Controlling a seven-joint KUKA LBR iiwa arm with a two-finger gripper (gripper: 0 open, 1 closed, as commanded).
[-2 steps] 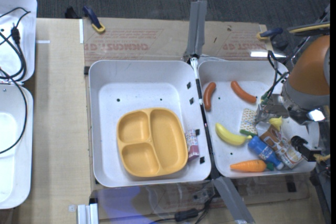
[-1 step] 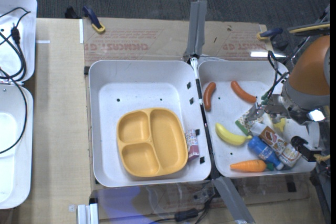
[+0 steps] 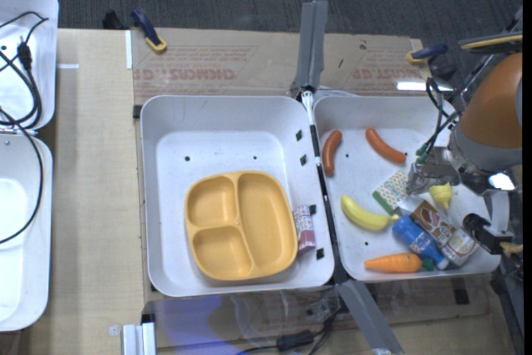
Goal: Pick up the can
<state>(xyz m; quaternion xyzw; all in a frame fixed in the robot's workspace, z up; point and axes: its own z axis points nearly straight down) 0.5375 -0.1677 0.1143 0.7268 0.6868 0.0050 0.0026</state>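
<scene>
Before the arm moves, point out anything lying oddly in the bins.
The can lies on its side in the left bin, wedged between the yellow tray and the bin's right wall. Nothing looks spilled.

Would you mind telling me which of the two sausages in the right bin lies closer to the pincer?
The sausage by the far wall, slanting toward the pincer. The other sausage lies nearly upright beside the divider, farther away.

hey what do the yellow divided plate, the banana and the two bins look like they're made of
Divided plate: likely moulded plastic, matte yellow-orange, one even colour with soft rounded ridges between its three sections.
Banana: probably a plastic toy, its yellow too even and smooth for real fruit.
Left bin and right bin: white, thin-walled with rounded corners, apparently plastic or coated sheet; the view leaves it open.
</scene>
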